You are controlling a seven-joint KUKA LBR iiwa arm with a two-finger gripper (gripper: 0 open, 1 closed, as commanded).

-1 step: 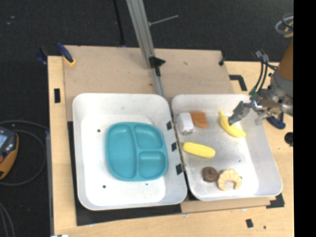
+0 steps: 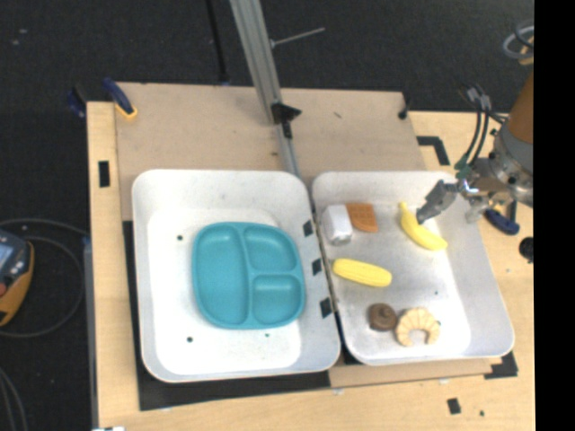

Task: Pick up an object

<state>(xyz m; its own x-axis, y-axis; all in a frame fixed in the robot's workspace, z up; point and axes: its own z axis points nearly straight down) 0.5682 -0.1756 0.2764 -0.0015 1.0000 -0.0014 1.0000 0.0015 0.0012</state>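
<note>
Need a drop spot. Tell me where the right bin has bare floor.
Right bin: bare floor along the right wall, from the banana down past the croissant; a smaller patch between the corn cob and banana. Crowded: the left wall, with the white block, orange piece and corn cob.

Yellow banana (image 2: pixel 421 229) lying tilted, right bin's (image 2: pixel 476 330) upper area, seemingly ungrasped.

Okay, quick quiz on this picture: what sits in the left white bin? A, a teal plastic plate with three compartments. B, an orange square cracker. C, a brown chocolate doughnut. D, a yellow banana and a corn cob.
A: the teal three-compartment plastic plate lies alone in the left white bin, while the food items lie in the right white bin.
</note>
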